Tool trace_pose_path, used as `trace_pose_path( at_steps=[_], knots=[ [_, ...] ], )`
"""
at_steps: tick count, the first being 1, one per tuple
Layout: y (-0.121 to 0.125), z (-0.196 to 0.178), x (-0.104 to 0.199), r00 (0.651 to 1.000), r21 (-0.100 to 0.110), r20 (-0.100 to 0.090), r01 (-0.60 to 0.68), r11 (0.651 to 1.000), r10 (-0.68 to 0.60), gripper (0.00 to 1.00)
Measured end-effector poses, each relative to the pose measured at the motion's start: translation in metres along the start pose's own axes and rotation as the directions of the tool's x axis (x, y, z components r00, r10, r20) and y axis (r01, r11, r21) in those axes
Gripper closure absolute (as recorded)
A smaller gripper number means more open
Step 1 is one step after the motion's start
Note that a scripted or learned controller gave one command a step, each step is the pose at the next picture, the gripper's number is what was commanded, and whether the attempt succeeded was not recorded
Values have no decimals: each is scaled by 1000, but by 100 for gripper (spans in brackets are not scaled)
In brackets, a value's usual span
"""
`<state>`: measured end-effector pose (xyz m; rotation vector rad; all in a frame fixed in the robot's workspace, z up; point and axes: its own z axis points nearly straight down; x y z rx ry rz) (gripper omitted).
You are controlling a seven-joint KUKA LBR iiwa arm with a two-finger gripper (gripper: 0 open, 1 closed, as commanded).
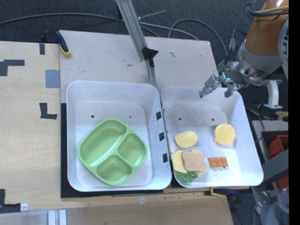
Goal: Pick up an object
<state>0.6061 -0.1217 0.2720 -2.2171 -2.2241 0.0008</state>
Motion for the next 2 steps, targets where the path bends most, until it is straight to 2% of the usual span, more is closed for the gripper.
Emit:
trace_pose_path(
  at_steps=[1, 2],
  knots=[
    [4, 63, -3, 1000, 6, 1, -2, 1000, 2, 0],
    [-5, 114, 4, 1000, 6, 0, -1, 1000, 1, 0]
  ],
)
